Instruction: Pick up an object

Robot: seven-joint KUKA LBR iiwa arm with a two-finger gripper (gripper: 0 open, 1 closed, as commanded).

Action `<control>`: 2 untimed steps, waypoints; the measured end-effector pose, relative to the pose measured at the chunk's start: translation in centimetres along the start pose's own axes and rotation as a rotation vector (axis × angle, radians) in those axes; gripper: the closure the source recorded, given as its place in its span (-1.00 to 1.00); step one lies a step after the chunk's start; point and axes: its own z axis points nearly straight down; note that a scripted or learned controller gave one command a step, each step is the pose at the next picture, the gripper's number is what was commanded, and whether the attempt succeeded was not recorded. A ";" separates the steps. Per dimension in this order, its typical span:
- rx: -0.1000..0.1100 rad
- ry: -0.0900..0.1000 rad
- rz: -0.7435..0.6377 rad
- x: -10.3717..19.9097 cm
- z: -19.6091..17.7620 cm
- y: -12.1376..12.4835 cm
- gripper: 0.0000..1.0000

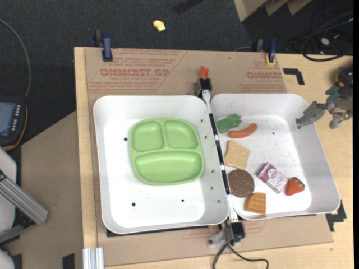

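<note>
Overhead slanted view of the counter (168,60) bearing two shallow white bins side by side. The left bin (112,167) holds a green divided plate (166,151), three compartments, lying flat near the bin's middle. The right bin (314,161) holds the loose objects: a green leafy piece (228,122) at the upper left, touching or just beside a red sausage (243,131); below these a slice of toast (236,154); below that a dark brown round patty (240,182), with a small waffle (256,203) just beside its lower right edge; to the right a purple-and-white packet (271,177), lying tilted, and a red strawberry (294,186) just beside it. The pincer (320,112) sits at the right bin's upper right rim, well apart from every object; nothing lies between its fingers, and whether they stand wide or narrow cannot be told from this angle
</note>
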 end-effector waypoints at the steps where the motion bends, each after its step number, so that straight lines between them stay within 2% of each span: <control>1: 0.019 0.008 0.000 3.1 16.7 -5.1 -1.00; 2: 0.002 0.007 0.000 2.7 19.5 -4.0 -1.00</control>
